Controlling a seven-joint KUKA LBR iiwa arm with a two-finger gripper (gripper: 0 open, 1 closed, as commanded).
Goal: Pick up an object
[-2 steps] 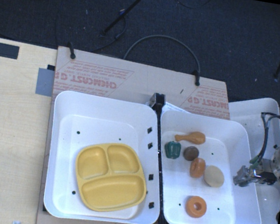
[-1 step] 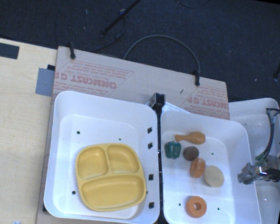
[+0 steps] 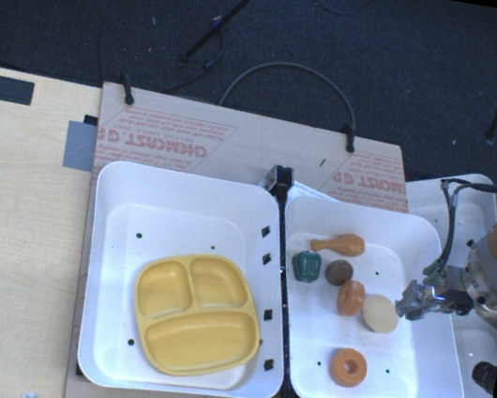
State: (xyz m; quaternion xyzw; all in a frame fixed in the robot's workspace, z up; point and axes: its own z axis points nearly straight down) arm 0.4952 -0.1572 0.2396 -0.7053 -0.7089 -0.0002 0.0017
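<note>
The right bin (image 3: 429,387) holds several toy foods. A tan drumstick (image 3: 339,245) lies at the back, with a green pepper (image 3: 306,266) and a dark brown ball (image 3: 339,272) in front of it. An orange piece (image 3: 350,298) rests against a cream round piece (image 3: 380,314). A glazed doughnut (image 3: 348,367) sits near the front. My gripper (image 3: 414,301) is over the right side of this bin, just right of the cream piece. Whether it touches that piece is unclear.
The left bin (image 3: 123,209) carries a yellow divided tray (image 3: 198,314). A black divider (image 3: 277,275) runs between the bins. The arm's wrist (image 3: 492,274) and cables hang over the right bin's right rim. Cardboard lies under both bins.
</note>
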